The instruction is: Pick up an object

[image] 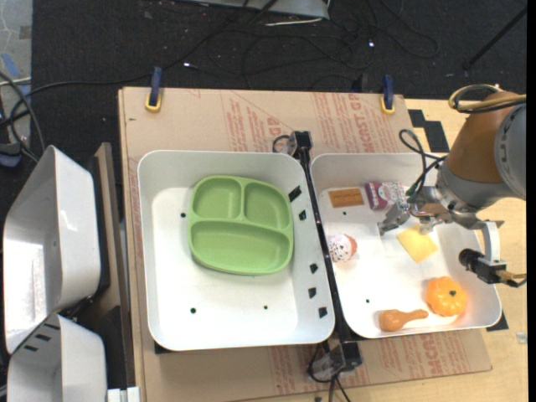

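The right bin (368, 325) holds several small objects. A yellow block (417, 244) lies near its middle, with a purple and white packet (383, 193) and a flat orange-brown card (345, 197) toward the back. A white and red rounded toy (342, 247) sits by the bin's left wall. An orange pumpkin (445, 297) and an orange gourd (401, 317) rest near the front. My gripper (400, 215) hangs low over the bin, between the packet and the yellow block, just above the block's upper left corner. I see nothing held in it.
The left bin (167, 308) holds a green divided plate (241, 224). A black divider with clips (316, 241) runs between the bins. The grey arm with its orange band (481, 145) covers the right bin's back right corner. White tubs (50, 233) stand off the bench at the left.
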Robot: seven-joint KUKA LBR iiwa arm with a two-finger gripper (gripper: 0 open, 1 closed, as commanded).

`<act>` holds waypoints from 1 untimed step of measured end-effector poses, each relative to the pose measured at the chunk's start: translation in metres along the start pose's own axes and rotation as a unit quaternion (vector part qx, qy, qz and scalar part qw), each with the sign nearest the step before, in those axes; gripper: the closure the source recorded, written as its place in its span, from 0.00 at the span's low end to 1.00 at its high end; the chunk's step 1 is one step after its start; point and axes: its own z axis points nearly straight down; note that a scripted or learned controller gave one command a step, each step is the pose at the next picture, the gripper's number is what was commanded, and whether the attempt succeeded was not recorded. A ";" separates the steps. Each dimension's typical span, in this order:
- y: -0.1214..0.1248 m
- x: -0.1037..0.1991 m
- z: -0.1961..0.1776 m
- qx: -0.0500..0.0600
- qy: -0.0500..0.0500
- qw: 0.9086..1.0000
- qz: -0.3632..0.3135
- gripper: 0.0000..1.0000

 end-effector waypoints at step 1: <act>0.000 0.000 0.000 -0.002 -0.001 1.000 0.000 0.00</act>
